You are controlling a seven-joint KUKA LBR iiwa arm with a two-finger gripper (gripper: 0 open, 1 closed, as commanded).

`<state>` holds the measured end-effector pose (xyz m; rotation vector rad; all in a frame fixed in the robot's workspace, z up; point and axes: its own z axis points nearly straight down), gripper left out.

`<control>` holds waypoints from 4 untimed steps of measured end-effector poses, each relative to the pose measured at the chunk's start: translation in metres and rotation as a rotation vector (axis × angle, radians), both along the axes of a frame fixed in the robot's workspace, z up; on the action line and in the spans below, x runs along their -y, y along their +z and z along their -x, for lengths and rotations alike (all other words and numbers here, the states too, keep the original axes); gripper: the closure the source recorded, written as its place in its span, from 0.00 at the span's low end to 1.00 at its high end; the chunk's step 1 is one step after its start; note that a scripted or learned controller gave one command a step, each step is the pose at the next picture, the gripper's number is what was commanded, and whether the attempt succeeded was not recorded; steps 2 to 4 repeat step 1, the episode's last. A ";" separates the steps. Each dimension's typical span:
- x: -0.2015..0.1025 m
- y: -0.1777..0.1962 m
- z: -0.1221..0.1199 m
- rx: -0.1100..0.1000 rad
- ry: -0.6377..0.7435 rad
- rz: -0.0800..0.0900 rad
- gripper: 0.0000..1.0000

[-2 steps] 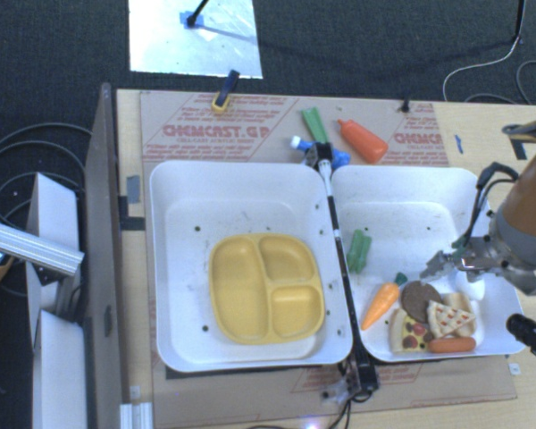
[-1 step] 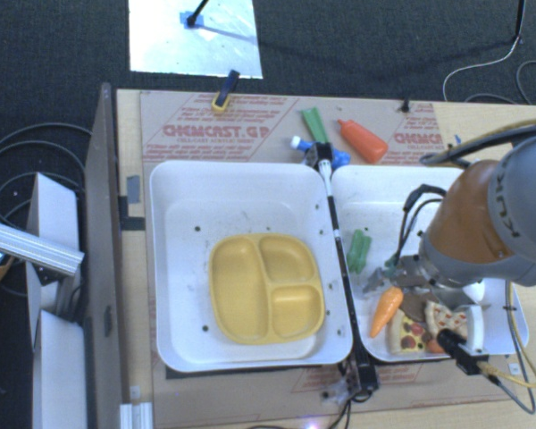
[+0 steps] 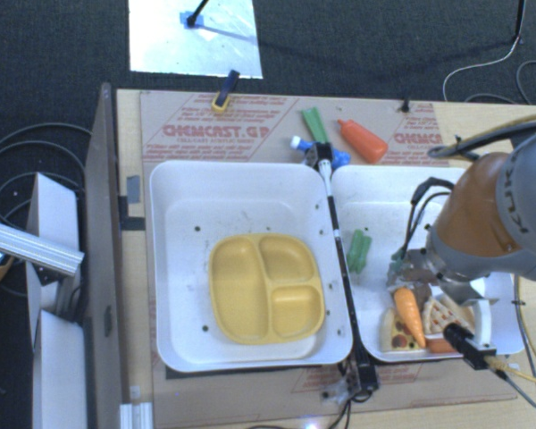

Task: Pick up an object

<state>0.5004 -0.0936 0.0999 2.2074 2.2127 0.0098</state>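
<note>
The grey arm (image 3: 496, 213) with its orange band reaches in from three o'clock and bends down over the right bin (image 3: 375, 190); the jaws (image 3: 414, 275) sit low above that bin's lower half, and whether they stand wide or narrow I cannot tell, since the wrist hides them from above; nothing can be seen held between them.

Directly at six o'clock of the jaws lies an orange carrot-shaped toy (image 3: 408, 315), its length running from eleven to five o'clock; whether the jaws touch it I cannot tell; just beside it at three o'clock sits a waffle-patterned toy (image 3: 448, 315), and at nine o'clock of the carrot's lower end a small yellowish piece (image 3: 397, 336) rests against the bin's floor; a green block (image 3: 358, 250) lies apart from these, at ten o'clock of the jaws, near the wall shared with the left bin.

The left bin (image 3: 188, 204) holds a yellow divided tray (image 3: 266, 288), three compartments showing, lying flat at its middle.

Beyond the bins, at twelve o'clock on the table (image 3: 205, 119), lie a green stick (image 3: 314, 125), an orange bottle-shaped toy (image 3: 363, 141) and a small blue piece (image 3: 339, 159); a yellow-and-blue clip (image 3: 223, 96) sits farther toward eleven o'clock.
</note>
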 end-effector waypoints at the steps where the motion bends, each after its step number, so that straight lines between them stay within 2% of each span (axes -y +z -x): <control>1: -0.073 0.090 -0.065 -0.004 0.010 -0.007 1.00; 4: -0.073 0.090 -0.065 -0.004 0.010 -0.007 1.00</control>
